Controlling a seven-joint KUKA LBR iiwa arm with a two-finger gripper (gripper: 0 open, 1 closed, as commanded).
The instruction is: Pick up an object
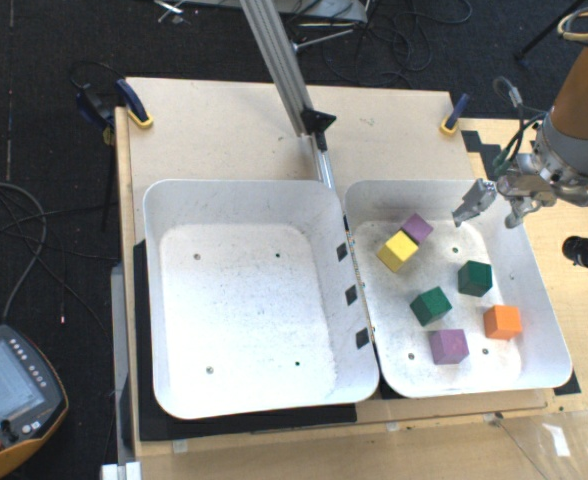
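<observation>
My gripper (494,206) is hanging over the back right corner of the right bin (534,268), and its two fingers (471,205) are standing apart, released, with nothing between them. My arm (579,108) is reaching in from the right side, and the orange band on it is showing above the grey wrist. All the blocks are lying in the right bin. A yellow block (397,251) is sitting near the back left of this bin, and a small purple block (417,230) is touching it just behind. One dark green block (475,278) is lying in front of my gripper, apart from the fingers, and a second green block (431,305) is resting near the middle of the bin. An orange block (503,322) is sitting close to the right wall, and a bigger purple block (448,346) is lying near the front, just beside the orange one. The left bin (174,218) is standing next to the right one, their edges overlapping in the middle. Both bins are resting on a pale wooden board (234,128), and a metal pole (274,48) is slanting over the back of the board.
</observation>
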